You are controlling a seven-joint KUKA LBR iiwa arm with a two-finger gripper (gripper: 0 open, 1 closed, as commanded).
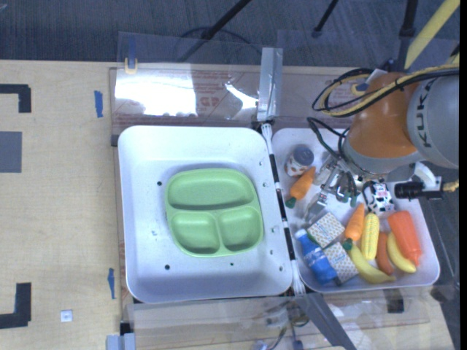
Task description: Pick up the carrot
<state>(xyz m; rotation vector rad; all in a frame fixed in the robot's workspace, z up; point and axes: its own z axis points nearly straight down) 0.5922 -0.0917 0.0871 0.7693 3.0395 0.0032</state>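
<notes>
Dark grey carpeted floor (109,2) across top, well beyond hand (330,189). Black stand legs (241,6) cross floor there; yellow pole (430,20) slants at top, above hand. Pale wooden desk (58,195) stretches far left of hand, marked with black tape corners (20,97) and blue tape strips (98,103). Clear plastic sheet (182,86) at desk's far edge catches bright glare.

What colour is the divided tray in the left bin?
Light green. The divided tray shows plainly in the camera view, lying in the white left bin.
</notes>
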